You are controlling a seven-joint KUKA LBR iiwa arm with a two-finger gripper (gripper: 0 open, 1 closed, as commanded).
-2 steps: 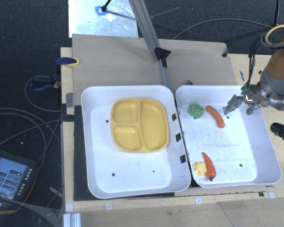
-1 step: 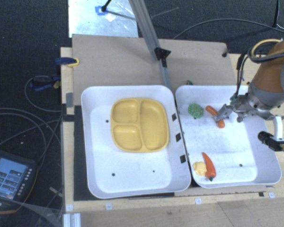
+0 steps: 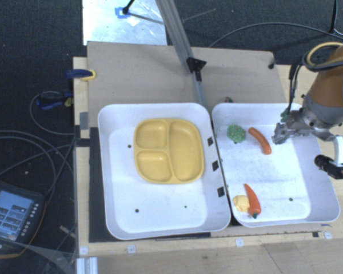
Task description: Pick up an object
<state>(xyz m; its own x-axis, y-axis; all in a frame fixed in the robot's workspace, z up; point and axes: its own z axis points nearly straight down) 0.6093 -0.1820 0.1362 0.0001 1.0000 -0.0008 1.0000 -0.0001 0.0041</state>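
Dark carpet with loose cables surrounds the bench, where the left white shallow bin (image 3: 120,210) holds a yellow three-compartment plastic plate (image 3: 168,150). Across in the right white shallow bin (image 3: 314,204), a green bumpy toy vegetable (image 3: 236,133) and an orange sausage-shaped toy (image 3: 260,140) lie near the far wall, while an orange-red toy carrot (image 3: 252,201) touches a small pale yellow toy (image 3: 240,202) near the front. Arm's two-finger gripper (image 3: 279,135) sits low just right of the sausage-shaped toy, nothing visibly between its tips; cannot tell whether they are apart or together.

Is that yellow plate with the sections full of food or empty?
Empty. All three compartments of the yellow plate show bare yellow; it lies flat in the left bin. The toy foods lie in the right bin.
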